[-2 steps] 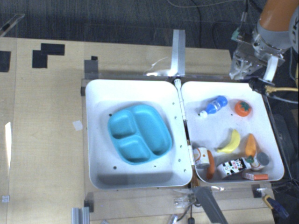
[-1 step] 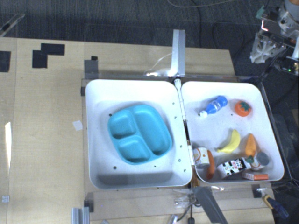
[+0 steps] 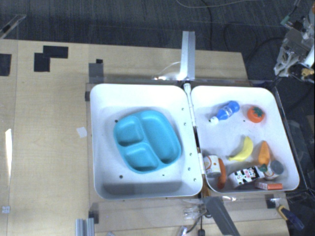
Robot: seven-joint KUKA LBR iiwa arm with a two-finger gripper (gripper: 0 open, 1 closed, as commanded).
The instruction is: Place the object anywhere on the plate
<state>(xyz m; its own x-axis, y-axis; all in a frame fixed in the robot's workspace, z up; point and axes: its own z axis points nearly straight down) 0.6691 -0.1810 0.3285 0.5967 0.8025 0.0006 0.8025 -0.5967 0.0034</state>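
Blue plate (image 3: 146, 140) lies alone in the left bin (image 3: 103, 132), its three wells bare to receive. We count bottle (image 3: 226, 110), tomato (image 3: 255, 114), banana (image 3: 241, 150) and carrot (image 3: 264, 154) loose in the right bin (image 3: 275, 107), none picked. Gripper (image 3: 290, 55) parked far right, off the bins; its opening we cannot tell.

A pale wooden bench (image 3: 44, 132) fills the left; beyond its far edge lies dark carpet (image 3: 123, 9), with what looks like a thin cable (image 3: 216, 1) trailing across.
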